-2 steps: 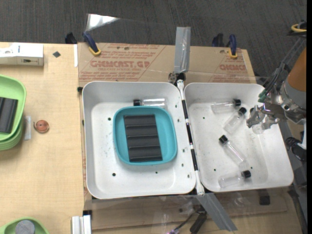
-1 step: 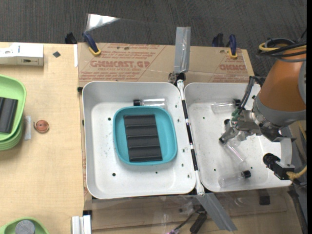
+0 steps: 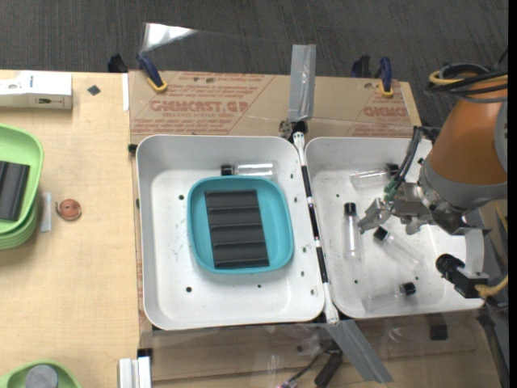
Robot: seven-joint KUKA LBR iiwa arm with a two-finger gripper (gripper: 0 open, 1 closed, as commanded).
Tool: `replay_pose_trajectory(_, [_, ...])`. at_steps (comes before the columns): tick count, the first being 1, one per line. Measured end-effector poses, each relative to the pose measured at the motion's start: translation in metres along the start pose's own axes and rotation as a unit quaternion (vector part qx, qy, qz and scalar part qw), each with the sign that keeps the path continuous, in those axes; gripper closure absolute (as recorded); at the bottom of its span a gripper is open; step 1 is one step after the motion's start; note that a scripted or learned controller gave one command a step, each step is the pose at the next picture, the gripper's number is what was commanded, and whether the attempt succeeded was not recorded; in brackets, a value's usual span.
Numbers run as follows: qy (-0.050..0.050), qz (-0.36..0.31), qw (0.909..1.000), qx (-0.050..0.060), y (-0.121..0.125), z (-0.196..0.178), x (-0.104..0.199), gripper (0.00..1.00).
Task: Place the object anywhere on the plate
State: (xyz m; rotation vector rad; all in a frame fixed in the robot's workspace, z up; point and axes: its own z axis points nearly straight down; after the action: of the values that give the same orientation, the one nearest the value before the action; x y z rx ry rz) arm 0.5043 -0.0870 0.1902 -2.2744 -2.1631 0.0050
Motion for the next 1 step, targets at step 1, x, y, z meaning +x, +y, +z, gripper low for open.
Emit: replay_pose_trajectory(1, [-0.001,0.001,1.0000,0.001,0.0003,-0.0078,-0.0012,1.00])
